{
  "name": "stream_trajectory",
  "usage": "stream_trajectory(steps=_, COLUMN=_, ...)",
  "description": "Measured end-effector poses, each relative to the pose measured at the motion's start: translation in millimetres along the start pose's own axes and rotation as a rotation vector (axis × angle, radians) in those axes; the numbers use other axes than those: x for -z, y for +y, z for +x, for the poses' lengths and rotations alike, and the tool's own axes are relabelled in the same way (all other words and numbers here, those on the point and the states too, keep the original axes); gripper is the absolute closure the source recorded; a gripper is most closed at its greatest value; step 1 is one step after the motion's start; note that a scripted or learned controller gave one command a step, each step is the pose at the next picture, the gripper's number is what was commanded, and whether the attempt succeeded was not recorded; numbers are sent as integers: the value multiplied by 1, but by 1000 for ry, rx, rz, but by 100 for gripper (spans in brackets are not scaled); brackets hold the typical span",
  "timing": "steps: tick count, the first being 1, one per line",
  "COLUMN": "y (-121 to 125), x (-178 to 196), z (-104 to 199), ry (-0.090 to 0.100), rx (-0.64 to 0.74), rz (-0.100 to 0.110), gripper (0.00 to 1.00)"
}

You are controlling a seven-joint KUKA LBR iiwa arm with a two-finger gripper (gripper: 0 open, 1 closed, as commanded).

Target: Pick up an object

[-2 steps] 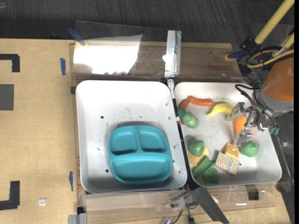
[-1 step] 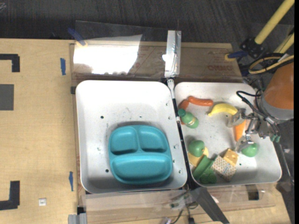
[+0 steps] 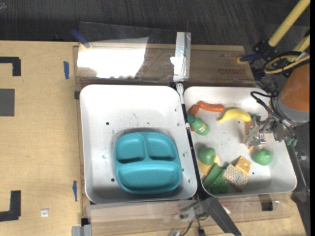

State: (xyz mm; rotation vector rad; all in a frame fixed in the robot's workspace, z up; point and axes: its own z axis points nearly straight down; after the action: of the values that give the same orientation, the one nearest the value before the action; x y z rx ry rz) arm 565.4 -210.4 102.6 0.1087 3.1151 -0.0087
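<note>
Divided tray (image 3: 146, 162) in left bin (image 3: 93, 102), toward 6 o'clock; in right bin (image 3: 288, 178): carrot (image 3: 209, 107) at 11, banana (image 3: 235, 114) just right of it; round fruit (image 3: 262, 156) at 4; block (image 3: 238, 171) at 6; gripper (image 3: 256, 132) near centre, over bin floor

A teal divided tray (image 3: 146, 162) sits in the white left bin (image 3: 93, 132). In the white right bin (image 3: 285, 176): an orange carrot (image 3: 209, 107) at 11 o'clock, a yellow banana (image 3: 235, 115) at 12, a green ball (image 3: 263, 157) at 3, and a tan patterned block (image 3: 238, 172) at 6.
</note>
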Motion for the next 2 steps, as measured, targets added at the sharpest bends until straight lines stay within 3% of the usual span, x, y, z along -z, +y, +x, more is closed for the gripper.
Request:
stream_trajectory(steps=1, y=0, x=-1, z=0, ry=2, rx=0, rz=-1, gripper=0)
stream_trajectory(steps=2, y=4, x=-15, z=-22, ry=15, rx=-86, rz=-3, gripper=0)
